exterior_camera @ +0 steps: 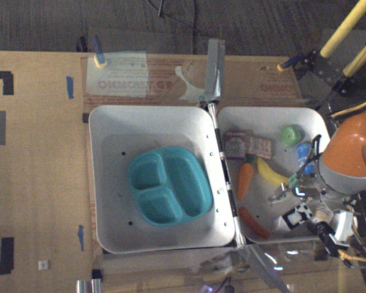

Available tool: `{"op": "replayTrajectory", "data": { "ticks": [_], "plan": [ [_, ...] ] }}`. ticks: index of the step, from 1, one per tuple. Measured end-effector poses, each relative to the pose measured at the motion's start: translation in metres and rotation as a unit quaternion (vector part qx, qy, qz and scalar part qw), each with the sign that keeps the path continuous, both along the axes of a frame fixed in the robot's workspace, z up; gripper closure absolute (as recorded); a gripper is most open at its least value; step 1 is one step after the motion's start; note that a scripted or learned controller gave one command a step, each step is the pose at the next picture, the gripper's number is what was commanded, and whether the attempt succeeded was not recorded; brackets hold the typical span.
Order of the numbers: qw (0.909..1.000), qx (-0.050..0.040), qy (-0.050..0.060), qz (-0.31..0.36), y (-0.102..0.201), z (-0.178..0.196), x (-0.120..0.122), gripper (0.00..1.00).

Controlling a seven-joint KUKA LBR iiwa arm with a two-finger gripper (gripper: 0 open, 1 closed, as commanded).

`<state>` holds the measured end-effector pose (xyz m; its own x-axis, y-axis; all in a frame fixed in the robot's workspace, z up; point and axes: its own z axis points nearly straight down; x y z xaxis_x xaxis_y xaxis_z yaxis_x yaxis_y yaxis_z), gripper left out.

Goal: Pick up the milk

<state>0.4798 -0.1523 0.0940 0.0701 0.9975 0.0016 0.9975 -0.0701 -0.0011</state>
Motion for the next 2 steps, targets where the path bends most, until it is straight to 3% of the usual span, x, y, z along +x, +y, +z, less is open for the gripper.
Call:
{"op": "replayTrajectory", "data": {
  "ticks": [1, 2],
  "plan": [
    [0.9997, -0.0014, -0.001, 0.023, -0.033, 0.138, 0.0, 0.0],
    [1.0, -0.0006, 0.0, -0.009, -0.043, 0.039, -0.001, 0.0]
  ]
}}
